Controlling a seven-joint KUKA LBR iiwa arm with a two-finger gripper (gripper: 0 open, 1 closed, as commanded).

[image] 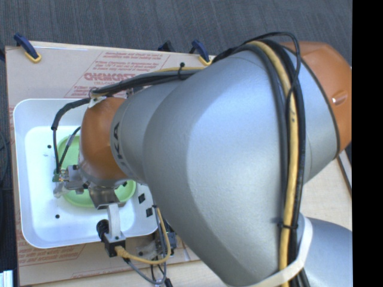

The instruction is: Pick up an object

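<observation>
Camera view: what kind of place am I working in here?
Probably a lab or test bench for robot picking: a white bin sits on a printed cardboard sheet held by clamps, over grey carpet.

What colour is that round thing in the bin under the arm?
Light green, seen in the camera view, partly hidden by the arm's wrist.
</observation>
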